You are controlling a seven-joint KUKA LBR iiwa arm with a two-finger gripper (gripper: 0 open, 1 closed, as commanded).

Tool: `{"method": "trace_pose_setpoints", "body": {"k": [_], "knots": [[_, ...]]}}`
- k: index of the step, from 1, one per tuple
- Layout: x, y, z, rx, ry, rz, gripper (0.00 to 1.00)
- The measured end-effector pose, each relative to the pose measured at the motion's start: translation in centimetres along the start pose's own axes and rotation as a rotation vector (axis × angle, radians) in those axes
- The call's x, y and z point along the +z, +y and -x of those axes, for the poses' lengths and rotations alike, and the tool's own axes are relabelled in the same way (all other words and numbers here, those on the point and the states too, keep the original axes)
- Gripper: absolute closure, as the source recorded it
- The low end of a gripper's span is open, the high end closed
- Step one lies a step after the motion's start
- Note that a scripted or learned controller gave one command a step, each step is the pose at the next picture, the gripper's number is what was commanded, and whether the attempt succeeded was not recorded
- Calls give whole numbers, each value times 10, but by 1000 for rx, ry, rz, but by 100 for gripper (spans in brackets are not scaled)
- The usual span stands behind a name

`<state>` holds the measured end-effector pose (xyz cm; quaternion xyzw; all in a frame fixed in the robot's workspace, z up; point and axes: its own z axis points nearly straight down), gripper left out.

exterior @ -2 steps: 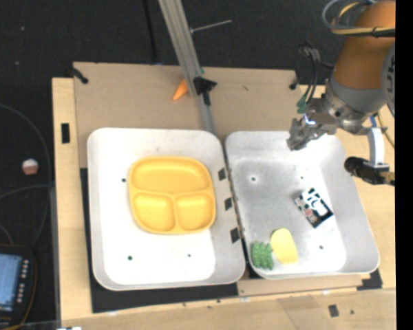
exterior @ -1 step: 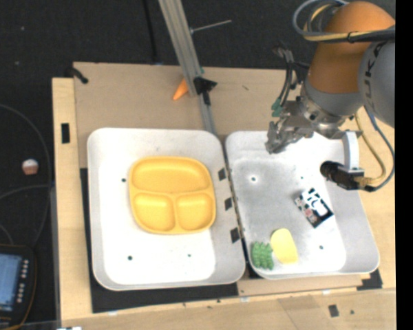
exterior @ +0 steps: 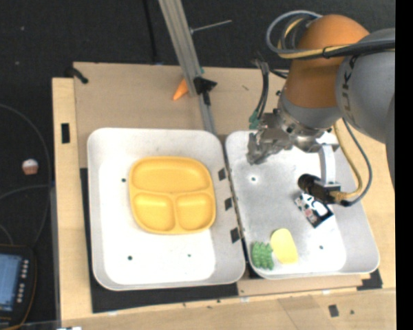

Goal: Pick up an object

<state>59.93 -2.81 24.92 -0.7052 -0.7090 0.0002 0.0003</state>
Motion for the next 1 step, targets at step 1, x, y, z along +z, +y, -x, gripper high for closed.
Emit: {"method": "trace_pose_setpoints", "body": {"k": [1], "knots": [[-9, -20, -48, -3, 2, 2, 100]]}}
